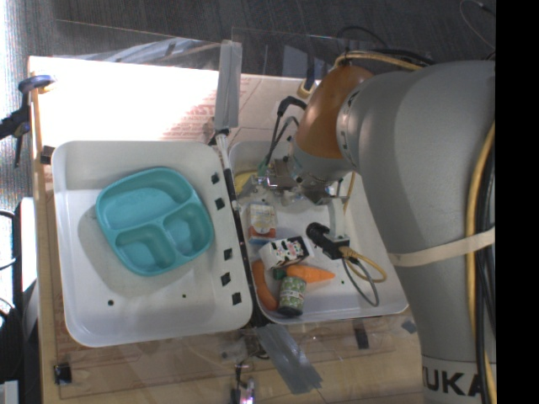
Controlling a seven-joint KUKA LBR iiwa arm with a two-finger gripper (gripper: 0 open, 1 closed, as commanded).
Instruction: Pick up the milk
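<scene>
Milk (285, 249), a small white carton with black cow patches, is lying on its side on the floor of the right bin (362, 225), about midway along it and nearer the divider between the two bins than the outer wall. An orange carrot (312, 273) is lying just beside the carton on the near side, seemingly touching its lower edge. A green can (292, 295) is sitting close to the bin's front rim. A second orange piece (263, 284) is resting along the divider side, and its shape is hard to make out there. A pale packet (263, 219) is lying just beyond the carton, its print too blurred to read. Something yellow (244, 180) is peeking out at the back corner, mostly covered by the robot's hardware.

The grey arm (421, 167) is reaching in from the right and blocking much of the bin's back half and outer wall. The jaws are hanging below the orange band (324, 120), over the back of the bin, apart from the milk and beyond the pale packet. They are lost among cables and dark metal, so I cannot tell whether they are apart or together.

The left bin (84, 310) is carrying a teal divided plate (154, 219), lying flat. The tabletop (126, 99) behind it is washing out in bright light
</scene>
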